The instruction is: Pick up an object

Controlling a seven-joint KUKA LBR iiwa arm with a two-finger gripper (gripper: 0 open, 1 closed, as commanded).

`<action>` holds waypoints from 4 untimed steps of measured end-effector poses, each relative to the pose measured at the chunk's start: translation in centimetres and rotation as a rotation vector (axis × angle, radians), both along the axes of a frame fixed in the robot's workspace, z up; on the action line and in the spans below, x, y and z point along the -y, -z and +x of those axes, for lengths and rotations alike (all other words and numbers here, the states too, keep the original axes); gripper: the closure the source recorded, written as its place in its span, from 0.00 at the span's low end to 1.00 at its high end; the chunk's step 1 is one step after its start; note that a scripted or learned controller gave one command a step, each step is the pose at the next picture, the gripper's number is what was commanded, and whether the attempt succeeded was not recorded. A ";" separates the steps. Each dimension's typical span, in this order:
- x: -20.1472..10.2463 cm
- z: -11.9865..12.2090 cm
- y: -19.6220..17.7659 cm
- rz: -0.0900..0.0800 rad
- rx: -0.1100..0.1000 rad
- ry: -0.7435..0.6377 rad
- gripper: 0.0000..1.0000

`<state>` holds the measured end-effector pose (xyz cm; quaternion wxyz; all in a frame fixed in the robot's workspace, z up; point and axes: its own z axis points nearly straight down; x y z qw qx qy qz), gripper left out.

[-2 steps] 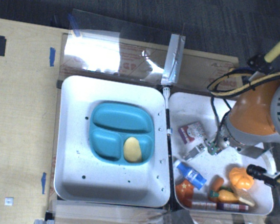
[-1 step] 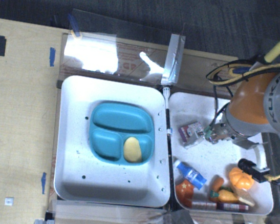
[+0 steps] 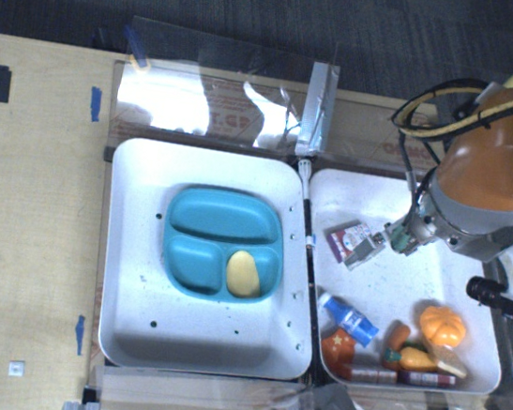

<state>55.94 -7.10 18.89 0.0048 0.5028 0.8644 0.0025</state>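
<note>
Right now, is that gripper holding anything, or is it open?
Gripper: low in the right bin, right at a small maroon packet; whether it is open, closed or gripping the packet cannot be told.

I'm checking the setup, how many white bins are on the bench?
2: the left bin holding a blue tray, and the right bin holding the small items.

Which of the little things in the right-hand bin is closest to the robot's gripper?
The maroon and silver packet, lying by itself in the upper part of the bin, right at the gripper. The other items cluster along the bin's lower edge.
</note>
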 end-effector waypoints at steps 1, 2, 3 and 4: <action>3.1 3.7 9.4 0.001 -0.017 -0.056 0.00; 2.8 7.2 10.2 -0.002 -0.005 -0.148 0.00; 2.9 7.4 8.9 -0.003 0.003 -0.148 1.00; -4.1 7.8 0.2 0.002 -0.003 0.135 1.00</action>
